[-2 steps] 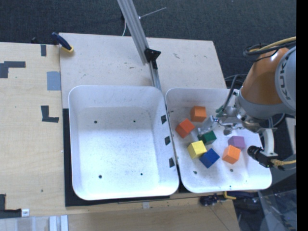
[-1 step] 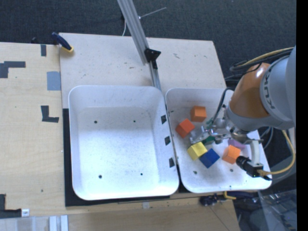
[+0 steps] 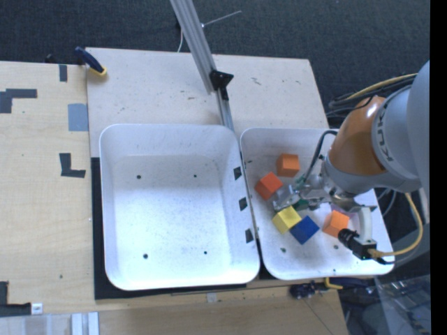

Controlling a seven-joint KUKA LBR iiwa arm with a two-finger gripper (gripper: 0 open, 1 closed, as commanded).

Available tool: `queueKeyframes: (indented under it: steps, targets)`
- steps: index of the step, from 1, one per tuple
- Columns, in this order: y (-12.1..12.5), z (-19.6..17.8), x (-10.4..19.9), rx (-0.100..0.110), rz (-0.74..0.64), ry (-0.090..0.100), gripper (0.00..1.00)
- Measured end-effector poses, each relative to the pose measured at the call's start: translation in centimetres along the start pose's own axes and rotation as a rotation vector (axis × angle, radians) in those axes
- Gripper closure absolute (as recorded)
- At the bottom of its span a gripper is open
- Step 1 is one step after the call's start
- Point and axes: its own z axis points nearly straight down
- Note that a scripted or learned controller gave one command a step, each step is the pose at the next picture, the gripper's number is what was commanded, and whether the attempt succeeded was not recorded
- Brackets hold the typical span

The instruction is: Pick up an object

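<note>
While my arm (image 3: 370, 149) reaches into the right bin (image 3: 260, 145), my jaws hang low among the blocks, just above the yellow cube (image 3: 286, 218) beside the blue cube (image 3: 304, 229) and three orange blocks (image 3: 269, 185), their state unclear to me.

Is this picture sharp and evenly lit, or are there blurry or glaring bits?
In the camera view the light is soft and even; the left bin looks bright but not blown out, its specks still visible. The blocks in the right bin, such as the yellow block and blue block, cast only faint shadows. The pincer area is murky and slightly soft.
</note>
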Motion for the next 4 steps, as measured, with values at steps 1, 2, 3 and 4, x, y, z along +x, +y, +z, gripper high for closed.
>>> queueKeyframes:
  steps: [1,2,3,4]
  targets:
    - [0.0,-1.0,0.1,0.002,-0.002,0.001,1.00]
    - [-0.3,-5.5,-0.6,-0.001,0.001,0.000,1.00]
    - [0.3,-9.9,-0.4,-0.002,-0.001,0.000,1.00]
    - [0.4,-13.9,-0.4,-0.002,-0.001,0.000,1.00]
